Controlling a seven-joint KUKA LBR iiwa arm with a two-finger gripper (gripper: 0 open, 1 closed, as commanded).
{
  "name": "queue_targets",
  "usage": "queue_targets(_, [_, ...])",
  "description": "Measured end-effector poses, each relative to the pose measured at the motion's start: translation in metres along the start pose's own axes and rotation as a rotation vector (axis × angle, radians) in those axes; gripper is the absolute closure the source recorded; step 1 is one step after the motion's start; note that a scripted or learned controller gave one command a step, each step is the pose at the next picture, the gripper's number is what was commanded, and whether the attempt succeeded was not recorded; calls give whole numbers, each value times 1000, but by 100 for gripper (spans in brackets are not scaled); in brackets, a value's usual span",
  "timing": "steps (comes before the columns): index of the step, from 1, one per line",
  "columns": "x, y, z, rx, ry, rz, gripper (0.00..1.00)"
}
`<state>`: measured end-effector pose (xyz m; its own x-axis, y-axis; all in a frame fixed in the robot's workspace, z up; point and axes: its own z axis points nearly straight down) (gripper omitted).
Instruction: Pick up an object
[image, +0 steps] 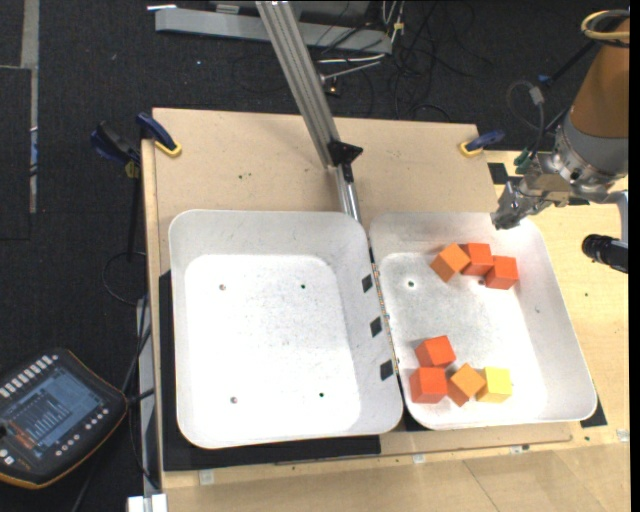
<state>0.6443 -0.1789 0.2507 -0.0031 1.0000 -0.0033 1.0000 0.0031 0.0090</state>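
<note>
**Blocks lie down and left of the tool**

The tool is seen over the far right corner of the right bin, with nothing visibly held; whether it is apart or together cannot be told. The nearest candidates, a cluster of three orange blocks, lie just below and to the left of it in the camera view, touching one another. A second group, three orange blocks and a yellow block, is set well apart at the bin's near edge. The blocks are cube-like, so no long axis is judged to matter. No readable writing or brand is made out on the blocks, bins or counter.
</note>
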Motion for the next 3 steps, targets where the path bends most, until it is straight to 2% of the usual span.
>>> queue_targets(1, [0,1,-7,6,2,0,100])
queue_targets(2, [54,-2,7,10,5,-4,100])
queue_targets(3, [100,-8,3,9,5,-4,100])
